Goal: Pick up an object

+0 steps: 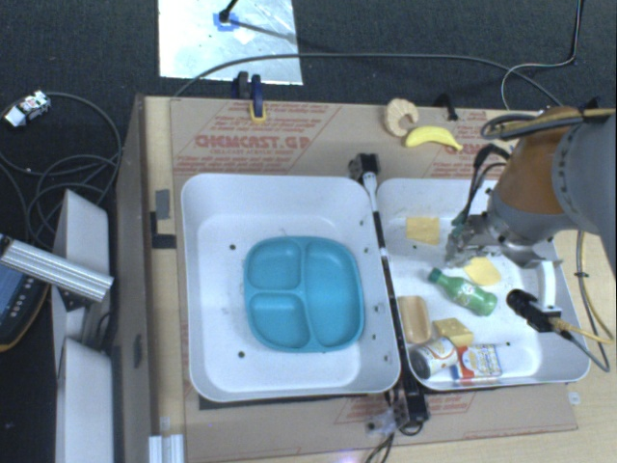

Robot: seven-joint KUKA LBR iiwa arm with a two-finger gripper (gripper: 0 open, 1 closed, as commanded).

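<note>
**Gripper low in the right bin, among small items**

Nearest the camera, a white container with a red label (461, 360) lies on its side along the near wall of the right bin (436, 197). Just beyond it sits a yellow block (454, 331), with a tan piece (414, 316) beside it, next to the wall shared with the left bin (220, 222). A green bottle (465, 292) lies on its side near the middle of the right bin, and a yellow wedge (485, 272) lies just behind it.

The gripper (464, 249) is down inside this bin, just beyond the bottle and close beside the wedge. Whether it is spread or pressed together cannot be told, and nothing can be seen in its grasp. A pale yellow square (422, 229) lies flat just to its far left.

The left bin holds a blue divided plate (304, 292).

Farther off, outside the bins, a banana (431, 138) and a tan round thing (399, 116) rest on the bench (289, 128).
</note>
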